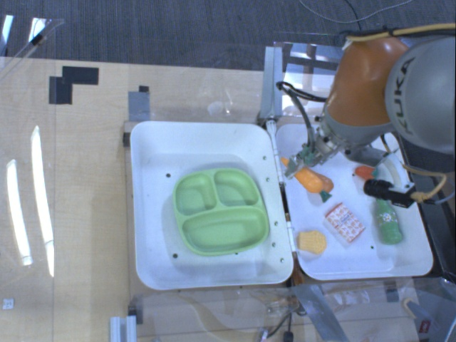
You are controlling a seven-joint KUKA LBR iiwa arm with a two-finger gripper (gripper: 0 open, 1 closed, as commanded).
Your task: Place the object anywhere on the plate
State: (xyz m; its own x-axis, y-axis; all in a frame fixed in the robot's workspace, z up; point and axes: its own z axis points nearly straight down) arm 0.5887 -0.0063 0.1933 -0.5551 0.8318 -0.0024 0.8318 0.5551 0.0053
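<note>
Lowest in frame, nearest the lens: one yellow sponge-like piece (311,242) at the front of the right bin (413,262).

Right bin contents, counted: one yellow piece; one patterned pink-and-white packet (345,223); one green bottle (389,220), long axis running front to back; one orange carrot-shaped object (314,180); one small red item (364,171), partly hidden by the arm. One black cylindrical part (387,190) lay across the bin, seemingly part of the rig.

Left bin (149,212): one green plate (221,210), three compartments, nothing on it.

Gripper (308,155): one, low over the rear left corner of the right bin; whether wide or narrow could not be told.

Key relation: the carrot-shaped object, judged the likely target, lay just in front of the gripper, long axis slanting from rear left to front right. The plate lay to the left, across the wall between the bins.

Counter (71,191): one, bearing two bins.
</note>
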